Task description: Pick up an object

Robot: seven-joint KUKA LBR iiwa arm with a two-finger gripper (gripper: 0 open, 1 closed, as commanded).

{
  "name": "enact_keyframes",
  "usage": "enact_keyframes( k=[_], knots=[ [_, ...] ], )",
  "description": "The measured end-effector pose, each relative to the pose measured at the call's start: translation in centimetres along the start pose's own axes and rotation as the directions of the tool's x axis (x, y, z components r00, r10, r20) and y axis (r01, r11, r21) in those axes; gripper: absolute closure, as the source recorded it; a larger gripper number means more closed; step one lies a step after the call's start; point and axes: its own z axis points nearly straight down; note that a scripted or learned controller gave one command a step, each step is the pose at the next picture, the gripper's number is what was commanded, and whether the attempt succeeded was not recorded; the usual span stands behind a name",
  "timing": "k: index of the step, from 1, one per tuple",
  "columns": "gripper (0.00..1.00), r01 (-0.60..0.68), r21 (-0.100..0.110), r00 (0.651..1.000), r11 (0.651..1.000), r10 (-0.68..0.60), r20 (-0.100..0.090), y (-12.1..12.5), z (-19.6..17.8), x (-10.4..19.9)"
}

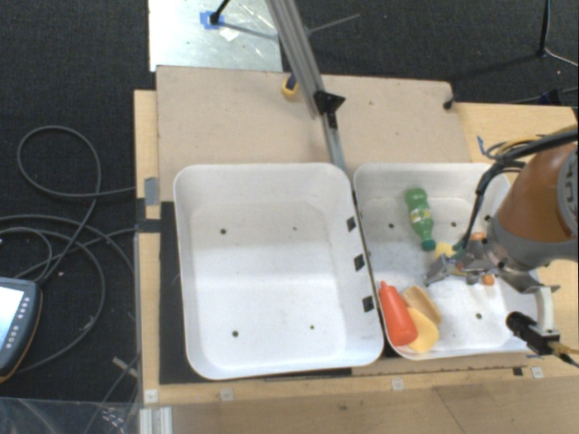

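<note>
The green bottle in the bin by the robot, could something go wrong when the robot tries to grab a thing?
Maybe, yes. The end effector sits just below the green bottle, so it could bump it and roll it away instead of gripping it. The orange carrot-shaped toy and the yellow piece lie crowded against the right bin wall near the corner, so fingers may not fit around them and could hit the wall.
</note>
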Motion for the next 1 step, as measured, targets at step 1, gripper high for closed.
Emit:
enact_keyframes(
  k=[1],
  knots=[
    [1.00,0.000,-0.006,1.000,1.000,0.000,0.002,0.16,-1.28,-0.09]
  ],
)
